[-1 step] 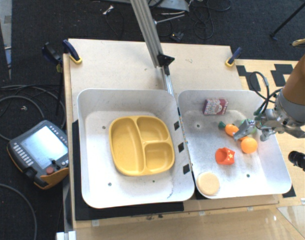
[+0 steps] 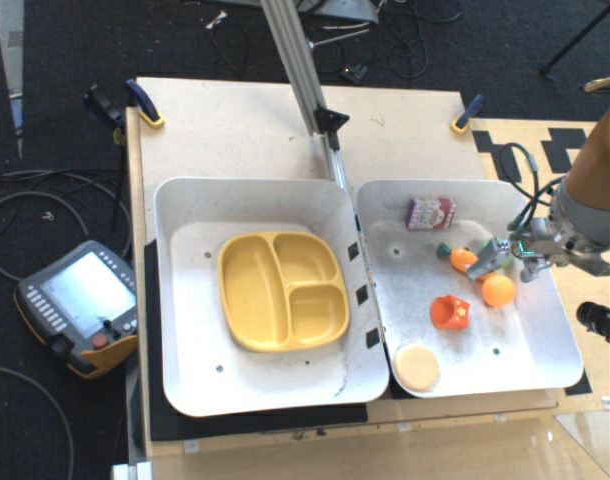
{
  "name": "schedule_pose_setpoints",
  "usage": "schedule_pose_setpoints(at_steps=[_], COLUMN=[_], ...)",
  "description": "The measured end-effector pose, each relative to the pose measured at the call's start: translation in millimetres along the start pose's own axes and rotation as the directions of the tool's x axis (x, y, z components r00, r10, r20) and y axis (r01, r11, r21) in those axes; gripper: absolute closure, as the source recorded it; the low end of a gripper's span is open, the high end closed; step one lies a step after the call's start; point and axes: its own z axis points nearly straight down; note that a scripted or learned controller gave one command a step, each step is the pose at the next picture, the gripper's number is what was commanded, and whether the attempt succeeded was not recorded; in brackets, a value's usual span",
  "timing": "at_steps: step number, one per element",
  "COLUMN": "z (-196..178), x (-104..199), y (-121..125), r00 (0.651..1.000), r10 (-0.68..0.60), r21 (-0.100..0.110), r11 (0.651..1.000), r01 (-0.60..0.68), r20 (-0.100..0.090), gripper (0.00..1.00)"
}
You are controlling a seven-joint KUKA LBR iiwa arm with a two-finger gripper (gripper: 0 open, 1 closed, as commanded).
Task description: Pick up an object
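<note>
From my remote seat I saw the two-finger gripper [image 2: 497, 258] low in the right-hand shallow white bin [image 2: 545, 363], close above the bin floor between a small orange carrot-shaped toy with a green top [image 2: 459, 257] and a round orange ball [image 2: 498, 290], so I judged the program was going for one of those two. At that size I could not tell how the jaws stood or whether anything sat between them, so I claimed no grasp. The candidates for picking all lay in that same bin: the carrot toy and the ball by the gripper, a red-orange cup-like toy [image 2: 449, 312] a little nearer the camera, a pale cream round disc [image 2: 418, 366] against the front corner, and a small pink-and-white printed carton [image 2: 431, 212] towards the back wall. I took the loose scatter as deliberate, leaving room for the fingers around each piece. The left bin [image 2: 185, 298] held a yellow plastic divided tray with three compartments [image 2: 283, 290], lying flat in the middle. The carton carried printing, but I could read none of it; the grey pendant with a lit screen [image 2: 78, 308] on the floor at the left was equally illegible.
</note>
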Motion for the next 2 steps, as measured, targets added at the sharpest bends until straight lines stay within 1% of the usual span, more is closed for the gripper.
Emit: schedule_pose_setpoints(at_steps=[1,2], z=[47,69], x=[-7,-13], y=[2,7], r00=[1.0,1.0], r10=[0.001,-0.001], r21=[0.005,-0.022], r11=[1.0,1.0], r01=[-0.001,0.001], r20=[-0.001,0.011], gripper=[0.0,0.0])
